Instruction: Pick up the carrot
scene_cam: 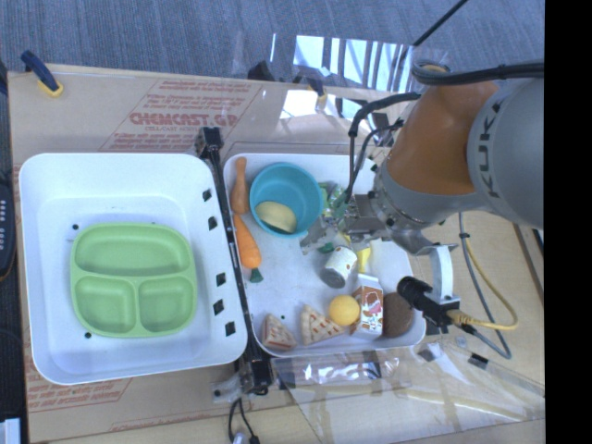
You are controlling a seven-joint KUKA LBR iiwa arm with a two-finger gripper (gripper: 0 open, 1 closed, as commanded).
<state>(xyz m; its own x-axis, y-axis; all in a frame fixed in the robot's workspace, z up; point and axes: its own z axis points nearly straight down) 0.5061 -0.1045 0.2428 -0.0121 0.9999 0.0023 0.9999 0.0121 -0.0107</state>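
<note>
I cannot tell how my fingers (335, 231) are set; the wrist and cables crowd over them right of centre in the frame, just above the small white cup (339, 265). Nothing shows between them.

The carrot (247, 245) lies left of me, at the left edge of the right bin (407, 336), close against the wall it shares with the left bin (37, 276). It sits just left of and below the blue bowl (285, 197), which has a pale piece in it.

Its long axis runs nearly up and down the frame, tilted a little. The orange body tapers toward the upper end; the dark green stub is at the lower end, pointing toward the bottom of the frame. Above it, nearly in line, lies a thinner orange-tan stick (240, 183), which I judge is not my target.

To do this well I should move left past the bowl and turn my wrist so the fingers close across the carrot's width, left to right in the frame. The wall leaves little room on that side, so I should come straight down at mid-body, keeping away from the bowl rim.
</note>
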